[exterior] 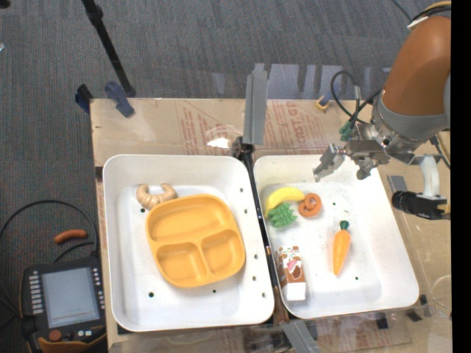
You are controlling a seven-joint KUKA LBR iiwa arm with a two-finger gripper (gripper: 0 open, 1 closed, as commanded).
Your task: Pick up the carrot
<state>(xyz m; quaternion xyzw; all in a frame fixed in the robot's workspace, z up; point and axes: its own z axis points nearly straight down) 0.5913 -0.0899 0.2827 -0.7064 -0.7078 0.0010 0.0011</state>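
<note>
Carrot (341, 249) — orange, green top, lying in right bin (394, 267); gripper (344, 165) above far edge — fingers apart, holding nothing.

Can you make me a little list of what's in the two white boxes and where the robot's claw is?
left bin: yellow divided plate, croissant at the plate's upper left
right bin: carrot, banana, green leafy toy, orange ring, small carton
carrot: lying flat, green top pointing away, apart from the other toys
claw: open, above the right bin's far edge, holding nothing
</note>
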